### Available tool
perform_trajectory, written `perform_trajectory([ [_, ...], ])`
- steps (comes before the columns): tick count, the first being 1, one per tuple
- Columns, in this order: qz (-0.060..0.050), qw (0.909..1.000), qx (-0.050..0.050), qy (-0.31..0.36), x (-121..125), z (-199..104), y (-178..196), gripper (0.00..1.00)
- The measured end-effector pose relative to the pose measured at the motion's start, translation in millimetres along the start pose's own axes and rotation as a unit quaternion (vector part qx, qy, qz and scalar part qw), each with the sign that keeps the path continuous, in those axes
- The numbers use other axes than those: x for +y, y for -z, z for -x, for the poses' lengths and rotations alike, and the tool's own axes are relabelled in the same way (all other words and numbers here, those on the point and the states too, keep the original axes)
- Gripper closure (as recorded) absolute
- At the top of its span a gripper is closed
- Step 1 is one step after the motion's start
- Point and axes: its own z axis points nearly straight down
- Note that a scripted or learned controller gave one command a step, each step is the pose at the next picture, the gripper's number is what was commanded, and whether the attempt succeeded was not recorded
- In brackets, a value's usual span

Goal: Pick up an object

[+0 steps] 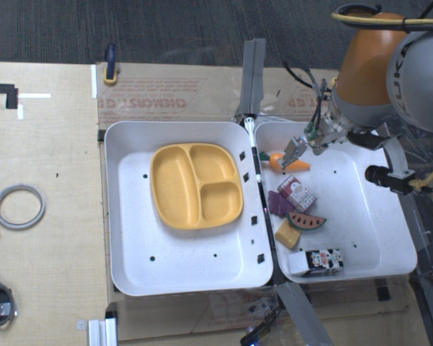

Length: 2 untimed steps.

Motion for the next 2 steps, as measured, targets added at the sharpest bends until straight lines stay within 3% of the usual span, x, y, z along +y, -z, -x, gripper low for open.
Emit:
perform_trajectory([
  [1, 0.001, 0.9875, 0.0, -0.158, -26, 39, -88, 0.0],
  [2, -0.016, 0.9648, 0.003, -0.262, 24, 52, -106, 0.0],
])
